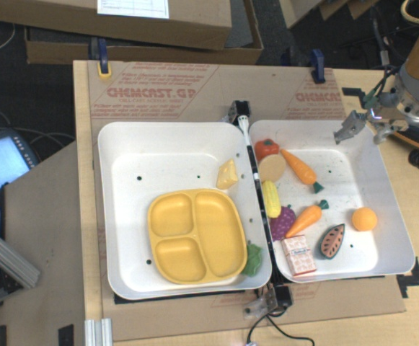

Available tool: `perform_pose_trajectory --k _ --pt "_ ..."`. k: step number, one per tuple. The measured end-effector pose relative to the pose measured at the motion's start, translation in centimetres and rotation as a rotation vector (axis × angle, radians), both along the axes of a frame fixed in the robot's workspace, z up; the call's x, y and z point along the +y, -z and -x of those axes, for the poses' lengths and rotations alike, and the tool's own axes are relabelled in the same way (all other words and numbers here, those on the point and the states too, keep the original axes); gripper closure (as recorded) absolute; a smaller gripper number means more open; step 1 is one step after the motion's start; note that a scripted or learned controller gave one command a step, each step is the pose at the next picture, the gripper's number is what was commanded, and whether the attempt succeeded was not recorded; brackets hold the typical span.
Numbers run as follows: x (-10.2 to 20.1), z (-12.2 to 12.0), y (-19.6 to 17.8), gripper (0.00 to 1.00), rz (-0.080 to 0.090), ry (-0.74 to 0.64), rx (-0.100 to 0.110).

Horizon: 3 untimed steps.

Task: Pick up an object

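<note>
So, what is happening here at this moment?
A robot arm reaches in from the right, and its end effector hovers over the far edge of the right bin. It holds nothing. Toy food lies in that bin: two carrots, a corn cob, grapes, an orange and a small carton. The left bin has a yellow divided plate. No pick is made yet.

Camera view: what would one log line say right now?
claw: above right bin's far edge, holding nothing | two carrots, orange, corn: lying in bin | yellow tray: left bin
</note>
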<state>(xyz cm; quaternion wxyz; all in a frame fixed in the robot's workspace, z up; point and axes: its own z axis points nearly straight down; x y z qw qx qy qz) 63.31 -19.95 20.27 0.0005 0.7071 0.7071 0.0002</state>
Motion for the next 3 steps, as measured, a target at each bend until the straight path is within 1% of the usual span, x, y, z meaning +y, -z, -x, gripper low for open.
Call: perform_pose_trajectory --k 1,2,3 --pt "5.3 0.5 7.4 0.0 -0.004 -0.004 0.008" --pt "9.0 4.1 12.2 0.0 -0.004 -0.002 0.011" --pt "9.7 -1.3 11.9 0.0 0.005 -0.005 0.009"
